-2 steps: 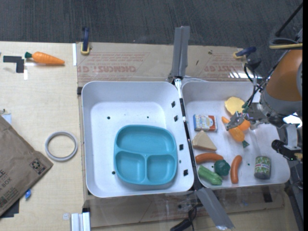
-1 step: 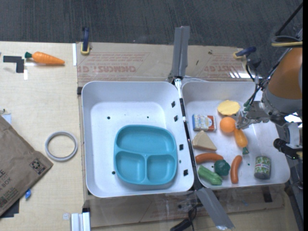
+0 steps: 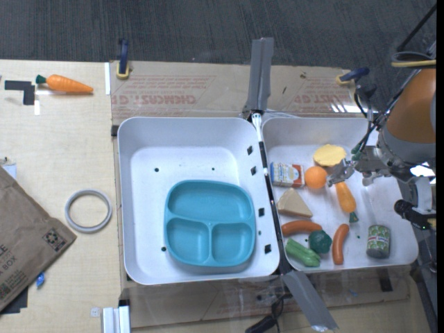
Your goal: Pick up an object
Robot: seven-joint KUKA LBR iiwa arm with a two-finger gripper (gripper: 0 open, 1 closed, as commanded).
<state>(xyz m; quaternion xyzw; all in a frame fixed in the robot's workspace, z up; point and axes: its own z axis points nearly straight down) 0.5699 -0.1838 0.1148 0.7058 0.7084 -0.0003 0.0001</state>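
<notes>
The arm is reaching in from three o'clock, and its hand point(image 3: 345, 172) is hanging low over the upper middle of the right bin point(image 3: 402, 252), with the grey wrist hardware crowding it — so I cannot tell how far it is parted, and nothing is showing as gripped. The nearest candidates are sitting close around it: the orange ball point(image 3: 316, 177) is lying just beside it toward nine o'clock, the yellow round piece point(image 3: 329, 155) is sitting at about eleven o'clock, and the orange carrot point(image 3: 345, 198) is lying right below, toward six o'clock, with its long axis running from about eleven to five o'clock. My guess is that the carrot is the likeliest target, and a grip would be wanting to close across that slanted axis. Farther off, the small carton point(image 3: 286, 175) is standing by the divider, the cheese wedge point(image 3: 294, 203) is lying below it, and the sausage point(image 3: 338, 243) and the can point(image 3: 378, 241) are resting near the bin's bottom edge. The left bin point(image 3: 139, 186) is holding a blue divided tray point(image 3: 209, 223). The carrot's top end is partly blocked by the hand, so contact there is hard to judge.
</notes>
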